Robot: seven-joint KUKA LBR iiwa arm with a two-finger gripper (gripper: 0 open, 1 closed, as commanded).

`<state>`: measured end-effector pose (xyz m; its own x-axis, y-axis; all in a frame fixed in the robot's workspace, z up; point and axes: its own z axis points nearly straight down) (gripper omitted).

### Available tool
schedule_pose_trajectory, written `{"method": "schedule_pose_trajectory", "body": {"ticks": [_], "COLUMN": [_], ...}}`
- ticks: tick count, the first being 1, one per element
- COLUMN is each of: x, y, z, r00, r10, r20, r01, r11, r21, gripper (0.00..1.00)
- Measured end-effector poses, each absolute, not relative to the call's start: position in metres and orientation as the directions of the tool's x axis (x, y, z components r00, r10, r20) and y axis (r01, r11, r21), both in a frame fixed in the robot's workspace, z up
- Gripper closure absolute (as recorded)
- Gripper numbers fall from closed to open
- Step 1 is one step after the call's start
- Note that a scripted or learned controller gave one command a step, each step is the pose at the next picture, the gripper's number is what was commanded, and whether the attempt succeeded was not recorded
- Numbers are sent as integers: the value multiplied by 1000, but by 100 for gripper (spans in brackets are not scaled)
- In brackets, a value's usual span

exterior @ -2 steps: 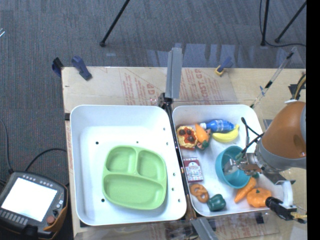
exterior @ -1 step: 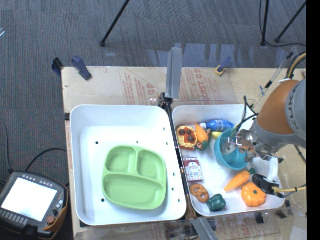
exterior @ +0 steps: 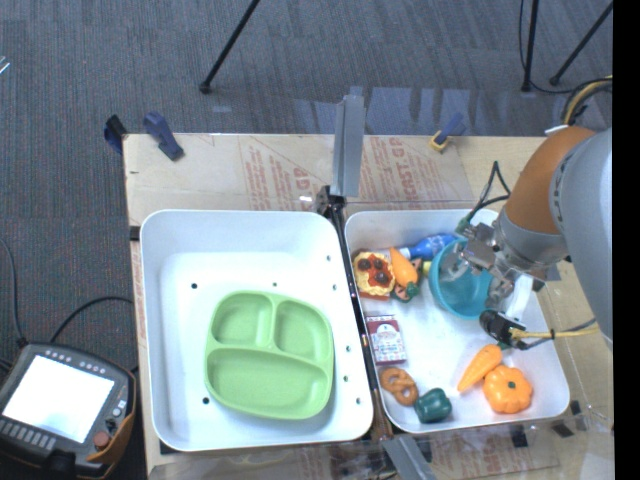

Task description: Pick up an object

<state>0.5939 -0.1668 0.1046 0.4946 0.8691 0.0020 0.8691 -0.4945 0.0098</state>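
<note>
Blue bowl (exterior: 462, 286) in the right bin (exterior: 440, 343) — gripper (exterior: 474, 251) over it, grip state unclear.

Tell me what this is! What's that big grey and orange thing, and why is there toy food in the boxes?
That big grey and orange thing is a robot arm. It reaches in from the right side of the picture. The camera sits up high and looks down at a slant on a bench with two flat white bins.

The left bin has a green plate with three sections. The right bin has toy food: a pizza slice, a pretzel, a carrot, a little pumpkin, a green pepper and a small red box. There is also a blue bowl.

The robot's job is to pick something up. Its end effector, the grabbing part, is down at the blue bowl. I can't tell from here whether it has hold of anything.
</note>
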Motion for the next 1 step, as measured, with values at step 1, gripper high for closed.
{"method": "schedule_pose_trajectory", "body": {"ticks": [1], "x": [593], "y": [-165], "z": [111], "r00": [489], "r10": [872], "r20": [1], "r01": [872], "r11": [-489], "r21": [2], "gripper": [100]}}
